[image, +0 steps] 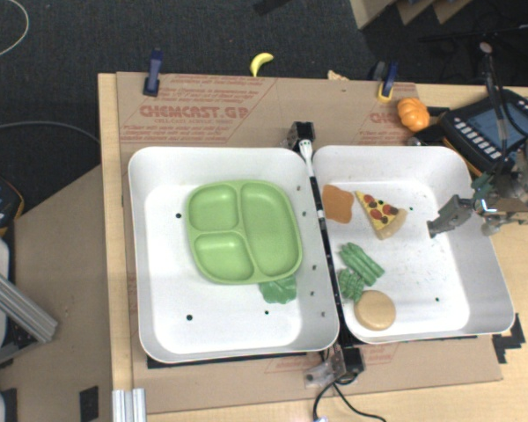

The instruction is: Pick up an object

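I see the gripper [447, 220] low over the right bin's [440, 275] right side, and I cannot tell how it is set.

The pizza slice toy [379, 213] lies left of it, well apart, beside a brown piece [338, 204]; green beans [359, 266] and a bun [375, 309] sit nearer the front. The left bin [158, 297] holds a green divided plate [244, 230], on brown board over dark carpet.

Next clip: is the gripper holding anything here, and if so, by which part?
Nothing is held. The gripper hangs over bare floor on the right side of the right bin, with nothing between its fingers; the pizza slice lies apart to its left.
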`<control>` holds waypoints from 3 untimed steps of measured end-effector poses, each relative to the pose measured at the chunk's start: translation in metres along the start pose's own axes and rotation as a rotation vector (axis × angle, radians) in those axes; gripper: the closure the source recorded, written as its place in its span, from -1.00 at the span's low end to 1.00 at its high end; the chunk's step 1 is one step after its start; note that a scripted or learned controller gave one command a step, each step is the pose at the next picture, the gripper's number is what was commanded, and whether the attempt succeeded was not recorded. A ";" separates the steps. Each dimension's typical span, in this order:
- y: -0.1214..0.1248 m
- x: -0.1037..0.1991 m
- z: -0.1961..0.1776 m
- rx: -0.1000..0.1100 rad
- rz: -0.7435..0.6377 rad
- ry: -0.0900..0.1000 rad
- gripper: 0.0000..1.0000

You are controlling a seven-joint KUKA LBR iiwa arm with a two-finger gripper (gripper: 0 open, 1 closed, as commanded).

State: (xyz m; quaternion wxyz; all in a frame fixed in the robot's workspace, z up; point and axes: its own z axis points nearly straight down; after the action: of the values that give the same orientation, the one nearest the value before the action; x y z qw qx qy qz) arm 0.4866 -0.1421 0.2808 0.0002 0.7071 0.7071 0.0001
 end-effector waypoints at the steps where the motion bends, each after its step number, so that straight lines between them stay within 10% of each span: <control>1: -0.006 0.077 -0.072 -0.009 -0.010 0.001 -1.00; 2: -0.006 0.073 -0.079 -0.004 -0.001 -0.001 1.00; 3: -0.009 0.099 0.036 0.014 -0.001 0.002 1.00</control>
State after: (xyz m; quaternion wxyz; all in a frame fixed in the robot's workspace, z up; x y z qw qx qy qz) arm 0.4774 -0.0429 0.2444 -0.0054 0.7068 0.7074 -0.0039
